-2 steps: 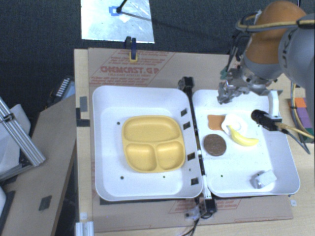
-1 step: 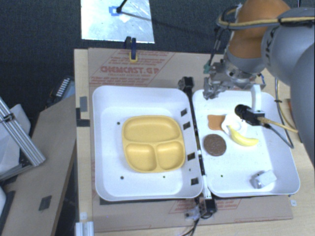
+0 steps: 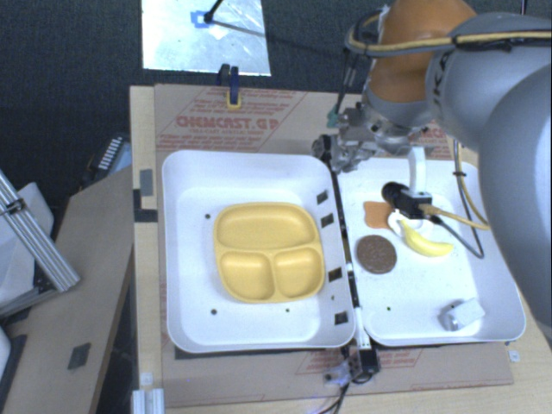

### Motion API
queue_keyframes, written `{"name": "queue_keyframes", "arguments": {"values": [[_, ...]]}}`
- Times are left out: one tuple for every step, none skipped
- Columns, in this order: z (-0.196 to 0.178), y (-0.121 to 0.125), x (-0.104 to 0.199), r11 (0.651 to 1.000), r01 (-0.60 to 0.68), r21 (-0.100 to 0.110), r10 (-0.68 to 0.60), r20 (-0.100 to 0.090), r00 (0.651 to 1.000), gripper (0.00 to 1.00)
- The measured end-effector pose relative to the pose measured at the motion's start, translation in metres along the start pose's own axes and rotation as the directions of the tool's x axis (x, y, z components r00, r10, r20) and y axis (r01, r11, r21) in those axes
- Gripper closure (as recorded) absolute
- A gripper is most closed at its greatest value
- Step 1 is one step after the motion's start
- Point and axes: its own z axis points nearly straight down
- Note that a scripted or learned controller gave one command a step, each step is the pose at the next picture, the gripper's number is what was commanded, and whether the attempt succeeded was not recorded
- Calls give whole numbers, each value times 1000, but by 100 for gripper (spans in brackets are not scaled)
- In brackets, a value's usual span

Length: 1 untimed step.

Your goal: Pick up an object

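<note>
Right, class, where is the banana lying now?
In the camera view, the banana lies in the right-hand bin, near its middle, just to the right of the brown disc.

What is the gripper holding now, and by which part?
It cannot be told. The gripper hangs at the bins' shared wall, too blurred to show any hold.

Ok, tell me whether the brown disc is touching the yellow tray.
Apart. The camera view shows the brown disc lying in the right bin and the yellow tray in the left bin, with both bins' rims between them.
</note>
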Motion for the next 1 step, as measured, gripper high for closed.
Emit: {"name": "queue_keyframes", "arguments": {"values": [[7, -3, 55, 1000, 0, 0, 0, 0, 1000, 100]]}}
